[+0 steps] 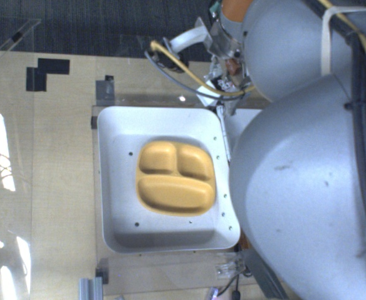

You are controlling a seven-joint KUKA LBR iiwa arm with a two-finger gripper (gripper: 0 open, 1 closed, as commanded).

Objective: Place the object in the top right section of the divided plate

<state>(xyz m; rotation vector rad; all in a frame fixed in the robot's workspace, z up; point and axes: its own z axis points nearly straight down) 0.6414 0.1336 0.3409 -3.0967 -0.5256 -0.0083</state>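
We see the yellow divided plate (175, 181) lying in the middle of the left white bin (117, 227), its two small sections toward the far side and the long one nearer us. Our grey arm (308, 167) covers the right bin, and we cannot tell the claw's state or where the object lies.

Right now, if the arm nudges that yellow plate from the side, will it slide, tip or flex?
The plate probably slides rather than tips: it sits low and wide on the smooth white bin floor. It looks like rigid moulded plastic, so little flex, and likely light. Its rounded, glossy edges may let fingers slip off.
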